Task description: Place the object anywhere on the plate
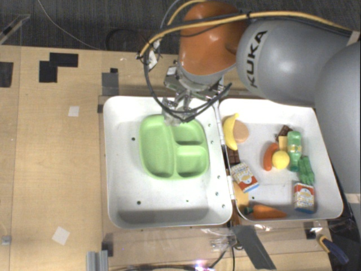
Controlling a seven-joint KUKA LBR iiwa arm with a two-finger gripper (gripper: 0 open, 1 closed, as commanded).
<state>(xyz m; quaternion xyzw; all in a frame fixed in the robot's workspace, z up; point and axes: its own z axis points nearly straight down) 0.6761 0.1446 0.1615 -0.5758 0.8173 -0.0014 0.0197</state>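
While the gripper (179,113) hangs over the green divided plate's (169,151) far edge in the left bin (118,168), you can't tell its finger state — hidden. Toy food — banana (229,131), lemon (281,160), carrot (268,212) — sits in the right bin (321,202).

Bright, even overhead light, soft shadow inside the left bin (121,208) along its near wall, mild glare on the orange band (206,38), slightly soft focus throughout

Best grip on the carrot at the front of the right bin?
Judging by its pose, grip the carrot across its thick middle, coming straight down. It lies flat, long axis along the bin's front wall, so close the fingers across its width. The wall sits close; keep clearance.
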